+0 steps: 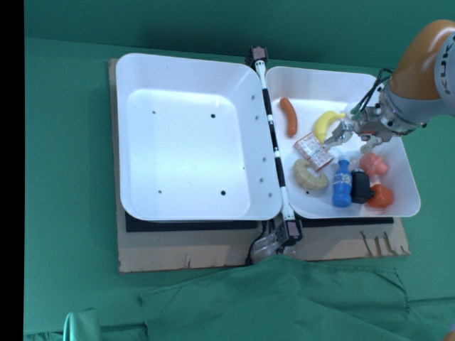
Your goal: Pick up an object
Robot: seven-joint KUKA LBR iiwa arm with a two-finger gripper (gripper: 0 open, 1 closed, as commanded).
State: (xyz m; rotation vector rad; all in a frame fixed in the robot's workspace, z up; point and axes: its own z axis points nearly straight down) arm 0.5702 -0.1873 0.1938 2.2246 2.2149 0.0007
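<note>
The right bin [398, 204] holds several small items. There is an orange sausage [288, 116], a yellow banana [326, 123], a small red-and-white carton [313, 151] and a tan round pastry [311, 175]. Nearer the front lie a blue bottle [342, 183], a black object [360, 187], a pink toy [374, 164] and a red-orange piece [381, 197]. My gripper [353, 139] hovers over the bin just right of the banana and above the pink toy. Its fingers are spread open with nothing between them.
The left bin [188, 144] sits beside the right one, with a black-and-white striped bar [274, 137] along the divide. Both rest on a cardboard sheet [185, 251] on green cloth. A fold of cloth [284, 297] lies in front.
</note>
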